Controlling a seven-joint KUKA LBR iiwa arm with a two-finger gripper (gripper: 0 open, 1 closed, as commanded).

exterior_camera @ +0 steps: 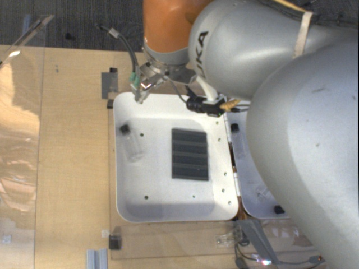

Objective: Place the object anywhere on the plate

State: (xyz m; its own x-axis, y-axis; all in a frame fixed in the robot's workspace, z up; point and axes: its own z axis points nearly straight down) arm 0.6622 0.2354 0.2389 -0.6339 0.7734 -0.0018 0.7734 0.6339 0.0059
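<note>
Camera view from above: the object (130,144) looks like a small clear piece, nearly see-through against the white floor, with a small dark cap or end (124,129) at its far tip. It is faint, so its exact shape is hard to make out. It lies flat in the left part of the left bin (168,209), near the left wall and apart from it. Beside it, towards the middle of the same bin, lies the plate (189,154), a dark rectangular slab with four ribbed bands across it. The object and the plate do not touch; bare white floor lies between them.

The gripper (141,88) hangs over the far left corner of the left bin, just at its rim, pointing down and slightly left. It sits well apart from the object and from the plate. Whether it is open or closed cannot be told, since its tip is small and crowded by fittings and a black cable (130,52). Above it rises the orange band (165,15), then the grey arm (291,94), which covers much of the right bin (252,200). A small dark item (279,209) lies in that right bin near its front edge.
</note>
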